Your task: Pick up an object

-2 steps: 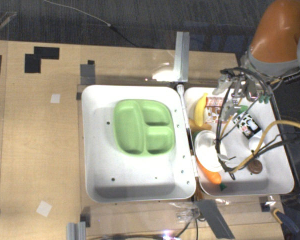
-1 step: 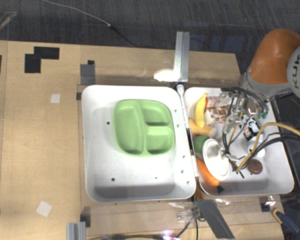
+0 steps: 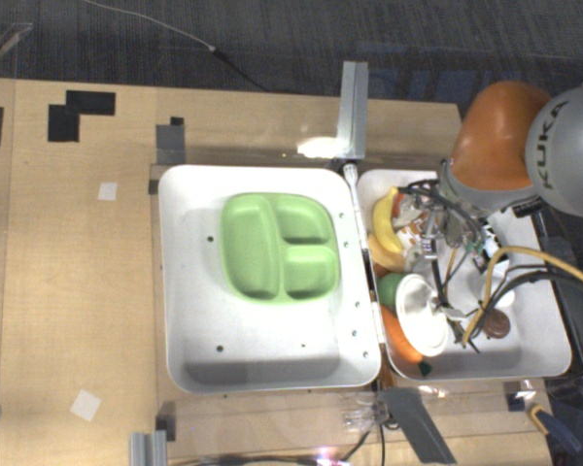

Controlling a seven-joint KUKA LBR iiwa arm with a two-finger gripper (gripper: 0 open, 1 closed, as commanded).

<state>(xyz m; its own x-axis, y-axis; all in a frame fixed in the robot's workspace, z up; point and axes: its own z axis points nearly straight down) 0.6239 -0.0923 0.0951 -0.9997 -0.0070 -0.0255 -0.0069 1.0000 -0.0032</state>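
Objects for the pick lie crowded in the right bin (image 3: pixel 544 357), and you can see them bunched along its left side. Your yellow banana (image 3: pixel 386 231) sits against the wall nearest the divider, at the upper left of that bin. Below it you find a green item (image 3: pixel 390 286), touching a white cup-like piece (image 3: pixel 420 311) that lies just to its right, and under those an orange object (image 3: pixel 398 336) near the bin's lower left corner. A small dark brown round thing (image 3: pixel 496 325) rests apart from them, toward the bin's middle.

Look at the arm (image 3: pixel 564 153): it comes in from the right and bends down over the right bin, its orange band (image 3: pixel 496 134) sitting above the wrist. Your gripper (image 3: pixel 445 246) hangs low over the clutter, just right of the banana and above the white piece, with cables looping around it. You cannot tell how its fingers stand, since wires and the wrist body hide them, and nothing is seen clamped between them.

In the left bin (image 3: pixel 185 338) you have a green divided tray (image 3: pixel 277 246), lying flat near the middle, well apart from the gripper.
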